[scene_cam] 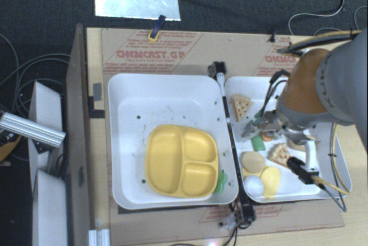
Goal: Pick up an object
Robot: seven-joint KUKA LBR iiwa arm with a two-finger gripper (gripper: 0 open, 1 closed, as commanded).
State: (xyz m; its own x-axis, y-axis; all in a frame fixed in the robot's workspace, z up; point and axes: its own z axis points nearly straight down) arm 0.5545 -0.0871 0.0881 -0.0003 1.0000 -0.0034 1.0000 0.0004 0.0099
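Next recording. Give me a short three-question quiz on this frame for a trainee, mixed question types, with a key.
1. True or false: the yellow divided plate lies in the right bin.
2. Which lies nearest the far wall of the right bin? A) pizza slice B) yellow lemon-like piece C) white egg-like piece
3. Fill in: the small green item in the left bin sits at the plate's ____ edge in the camera view.

Key: 1 false; 2 A; 3 right.
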